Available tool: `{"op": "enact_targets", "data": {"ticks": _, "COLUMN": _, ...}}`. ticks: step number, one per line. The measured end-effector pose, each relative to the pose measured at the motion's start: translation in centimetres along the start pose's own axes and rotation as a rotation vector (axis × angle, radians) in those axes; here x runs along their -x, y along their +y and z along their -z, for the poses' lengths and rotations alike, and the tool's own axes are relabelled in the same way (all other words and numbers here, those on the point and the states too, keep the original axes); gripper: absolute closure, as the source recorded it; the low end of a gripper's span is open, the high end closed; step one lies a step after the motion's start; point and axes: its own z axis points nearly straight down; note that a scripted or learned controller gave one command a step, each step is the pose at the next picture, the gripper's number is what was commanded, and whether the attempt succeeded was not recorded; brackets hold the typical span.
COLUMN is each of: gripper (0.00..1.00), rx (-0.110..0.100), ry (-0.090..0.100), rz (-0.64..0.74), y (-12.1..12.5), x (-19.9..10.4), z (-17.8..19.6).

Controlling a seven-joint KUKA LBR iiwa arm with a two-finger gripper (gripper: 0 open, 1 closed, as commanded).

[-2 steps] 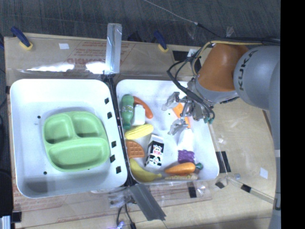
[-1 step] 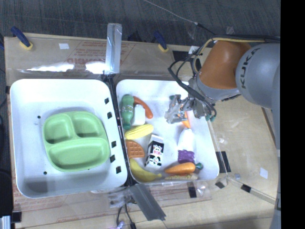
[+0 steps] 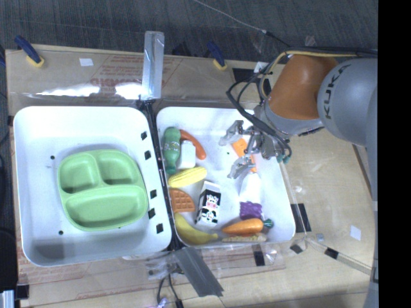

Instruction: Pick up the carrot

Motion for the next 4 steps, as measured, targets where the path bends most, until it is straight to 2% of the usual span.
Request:
{"op": "enact_targets", "data": {"ticks": 1, "gripper": 1.0, "rx": -0.002, "ry": -0.007, "rz": 0.005, "y": 0.1, "x": 0.2, "z": 1.1}}
{"op": "enact_targets", "data": {"ticks": 2, "gripper": 1.0, "rx": 0.009, "ry": 0.016, "rz": 0.451, "y": -0.2, "x": -4.0, "z": 0.6}}
{"op": "enact_targets", "data": {"ticks": 3, "gripper": 1.0, "rx": 0.006, "ry": 0.014, "rz": 0.29, "y": 2.0, "x": -8.2, "z": 5.5}}
{"op": "enact_targets", "data": {"ticks": 4, "gripper": 1.0, "rx": 0.006, "ry": 0.012, "rz": 0.295, "y": 2.1, "x": -8.1, "z": 6.5}}
